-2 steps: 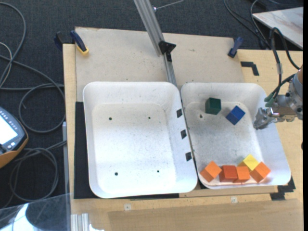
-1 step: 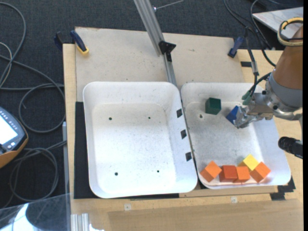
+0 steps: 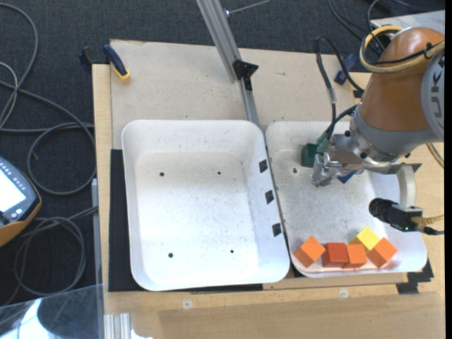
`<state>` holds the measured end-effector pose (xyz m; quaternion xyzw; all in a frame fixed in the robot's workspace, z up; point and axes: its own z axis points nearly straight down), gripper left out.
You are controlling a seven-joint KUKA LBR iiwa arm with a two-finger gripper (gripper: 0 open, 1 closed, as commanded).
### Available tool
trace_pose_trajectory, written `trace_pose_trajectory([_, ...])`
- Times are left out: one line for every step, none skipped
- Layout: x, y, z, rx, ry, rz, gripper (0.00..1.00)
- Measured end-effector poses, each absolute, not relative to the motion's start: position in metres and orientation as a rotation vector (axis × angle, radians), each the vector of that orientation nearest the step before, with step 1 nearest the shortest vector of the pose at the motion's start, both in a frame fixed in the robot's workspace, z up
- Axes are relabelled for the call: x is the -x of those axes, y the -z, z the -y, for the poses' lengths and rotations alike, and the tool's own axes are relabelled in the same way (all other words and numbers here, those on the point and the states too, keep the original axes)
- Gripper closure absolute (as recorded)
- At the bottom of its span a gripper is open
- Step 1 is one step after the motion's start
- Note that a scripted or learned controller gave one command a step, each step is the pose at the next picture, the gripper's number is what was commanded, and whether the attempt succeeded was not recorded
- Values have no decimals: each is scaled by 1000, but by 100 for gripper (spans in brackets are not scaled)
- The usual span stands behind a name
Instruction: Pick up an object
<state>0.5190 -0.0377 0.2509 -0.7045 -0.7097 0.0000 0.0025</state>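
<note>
the gripper (image 3: 322, 175) sits low over the upper part of the right bin (image 3: 296, 141), with the grey and orange arm (image 3: 399, 90) reaching in above it. whether its jaws are open or closed cannot be told from this angle, and nothing is visibly held between them. a green object (image 3: 308, 154) lies just beside the gripper on its left, and a small blue object (image 3: 345, 177) shows at its right; contact with either cannot be confirmed. the pick therefore appears not yet complete: grasp and lift remain. other candidates rest well apart along the near edge of the right bin: a row of orange blocks (image 3: 339, 253) touching side by side, with a yellow block (image 3: 368, 236) against them. these are small, cube-like, flat-faced pieces. the left bin (image 3: 141, 189) stands alongside.
</note>
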Motion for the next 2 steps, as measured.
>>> trace_pose_trajectory([-526,-243,-18,2211,0,2226,100])
trace_pose_trajectory([-547,-248,-77,2213,6,2230,100])
